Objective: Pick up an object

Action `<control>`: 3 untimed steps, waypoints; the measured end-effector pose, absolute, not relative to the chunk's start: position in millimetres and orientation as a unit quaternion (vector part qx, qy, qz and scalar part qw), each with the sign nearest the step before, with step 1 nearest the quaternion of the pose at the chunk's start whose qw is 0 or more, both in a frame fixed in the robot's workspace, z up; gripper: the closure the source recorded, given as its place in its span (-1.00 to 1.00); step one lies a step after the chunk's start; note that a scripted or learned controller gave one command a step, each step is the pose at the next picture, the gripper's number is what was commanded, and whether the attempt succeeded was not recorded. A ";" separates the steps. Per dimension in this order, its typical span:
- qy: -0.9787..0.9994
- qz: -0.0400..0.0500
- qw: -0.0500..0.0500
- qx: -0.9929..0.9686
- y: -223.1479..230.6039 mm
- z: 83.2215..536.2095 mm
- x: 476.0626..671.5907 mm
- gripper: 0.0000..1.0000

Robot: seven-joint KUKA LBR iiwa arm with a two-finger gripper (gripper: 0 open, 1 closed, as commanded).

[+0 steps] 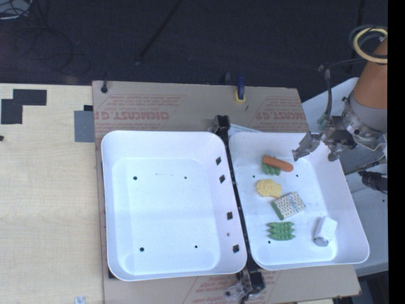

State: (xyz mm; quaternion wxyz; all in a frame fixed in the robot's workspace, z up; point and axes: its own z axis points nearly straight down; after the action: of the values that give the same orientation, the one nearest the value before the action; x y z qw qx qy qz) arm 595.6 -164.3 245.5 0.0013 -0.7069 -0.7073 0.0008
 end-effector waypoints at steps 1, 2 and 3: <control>-0.708 0.001 0.001 -0.707 -164.8 255.4 595.7 1.00; -0.708 0.001 0.000 -0.707 -120.7 367.9 612.7 1.00; -0.706 0.003 0.003 -0.709 -151.4 341.9 555.1 1.00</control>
State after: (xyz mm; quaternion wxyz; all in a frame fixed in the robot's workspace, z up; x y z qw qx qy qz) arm 555.1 -151.4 341.9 0.0027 -0.7086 -0.7056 0.0025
